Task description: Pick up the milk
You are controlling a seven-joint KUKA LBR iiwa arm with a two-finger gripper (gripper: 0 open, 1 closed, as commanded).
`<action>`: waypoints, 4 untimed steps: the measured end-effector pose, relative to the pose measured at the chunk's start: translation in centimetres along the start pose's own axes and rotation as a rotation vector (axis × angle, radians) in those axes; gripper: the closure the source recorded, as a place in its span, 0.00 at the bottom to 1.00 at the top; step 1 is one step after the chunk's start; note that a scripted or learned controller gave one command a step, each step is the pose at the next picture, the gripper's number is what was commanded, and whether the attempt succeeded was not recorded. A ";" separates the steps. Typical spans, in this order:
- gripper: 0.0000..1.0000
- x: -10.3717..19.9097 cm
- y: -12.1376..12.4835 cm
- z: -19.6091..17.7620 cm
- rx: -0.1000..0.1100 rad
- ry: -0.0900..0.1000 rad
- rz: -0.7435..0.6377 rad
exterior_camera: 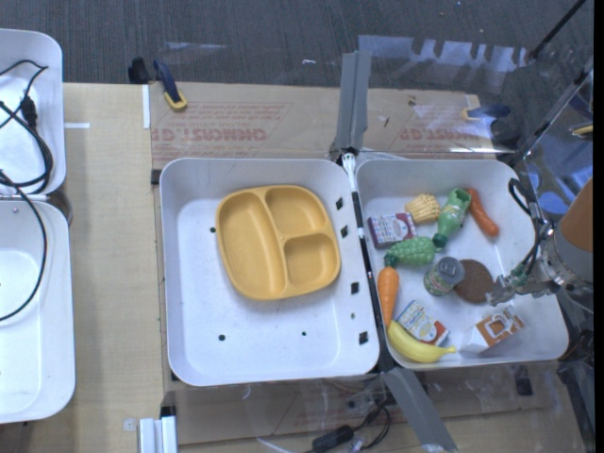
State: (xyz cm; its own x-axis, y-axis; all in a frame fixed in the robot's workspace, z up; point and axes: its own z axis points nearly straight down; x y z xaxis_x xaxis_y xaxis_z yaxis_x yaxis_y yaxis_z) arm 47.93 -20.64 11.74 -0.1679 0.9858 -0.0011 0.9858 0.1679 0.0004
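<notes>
Milk carton [497, 330] lies on its side near right bin's [543, 349] front right corner, beside banana [418, 344]. Gripper [511, 286] hangs just above and behind milk, near brown disc [473, 280]; jaws state: cannot tell, too small. Yellow divided plate [278, 241] sits mid left bin [189, 347].

— Left bin [179, 281]?
— One yellow divided plate [278, 241], upright, near centre.
— Right bin [528, 173]?
— Corn cob [424, 207], green bottle [452, 216], two carrots [388, 293] [484, 215], purple packet [391, 228], green cob [412, 250], tin can [443, 276] touching a brown disc [473, 280], and a banana [416, 345] at the near wall.
</notes>
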 end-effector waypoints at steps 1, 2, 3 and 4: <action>0.00 0.0 0.0 0.0 0.000 0.000 0.001; 0.00 0.1 -0.2 2.6 0.002 0.002 -0.141; 1.00 0.1 -0.1 1.7 0.001 0.002 -0.139; 0.00 0.1 -0.1 1.7 0.001 0.002 -0.138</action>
State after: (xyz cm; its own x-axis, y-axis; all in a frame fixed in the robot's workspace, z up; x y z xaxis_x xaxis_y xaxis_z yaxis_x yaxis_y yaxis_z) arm 47.79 -20.59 10.00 -0.3021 0.9533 0.0007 0.9533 0.3021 -0.0007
